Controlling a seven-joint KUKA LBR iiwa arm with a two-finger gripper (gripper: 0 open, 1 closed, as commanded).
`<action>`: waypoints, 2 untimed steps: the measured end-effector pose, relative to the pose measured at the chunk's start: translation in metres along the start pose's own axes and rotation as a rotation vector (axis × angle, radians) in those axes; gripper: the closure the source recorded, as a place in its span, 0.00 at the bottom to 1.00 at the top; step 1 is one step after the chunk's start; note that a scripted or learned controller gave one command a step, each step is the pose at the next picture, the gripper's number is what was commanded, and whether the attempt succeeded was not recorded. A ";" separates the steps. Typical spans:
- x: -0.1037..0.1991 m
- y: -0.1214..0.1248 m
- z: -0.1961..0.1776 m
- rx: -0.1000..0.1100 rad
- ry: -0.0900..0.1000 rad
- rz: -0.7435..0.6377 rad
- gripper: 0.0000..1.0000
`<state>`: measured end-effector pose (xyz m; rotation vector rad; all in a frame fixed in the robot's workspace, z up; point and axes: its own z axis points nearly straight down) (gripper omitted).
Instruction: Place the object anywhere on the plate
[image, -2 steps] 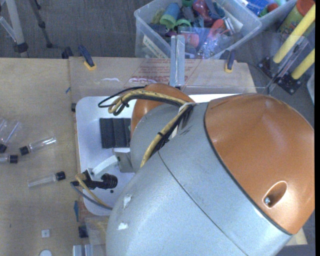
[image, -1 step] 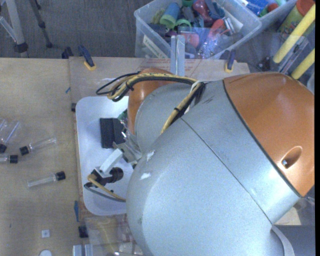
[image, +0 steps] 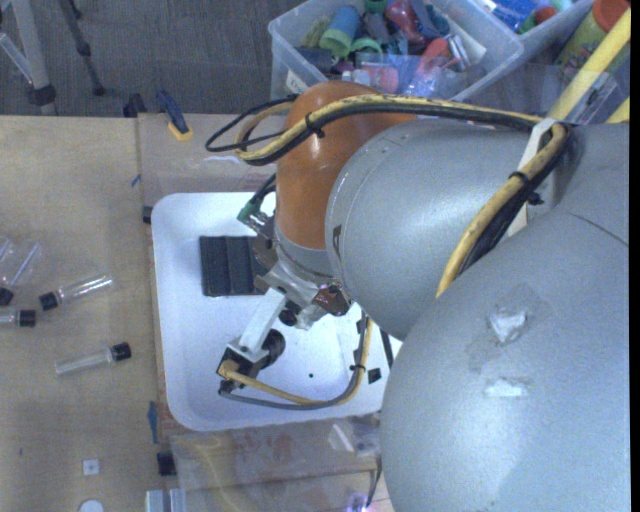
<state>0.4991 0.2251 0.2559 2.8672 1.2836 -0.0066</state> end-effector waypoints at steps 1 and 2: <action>-0.026 -0.005 0.152 0.004 -0.003 0.165 1.00; -0.014 -0.015 0.046 0.000 0.001 -0.261 1.00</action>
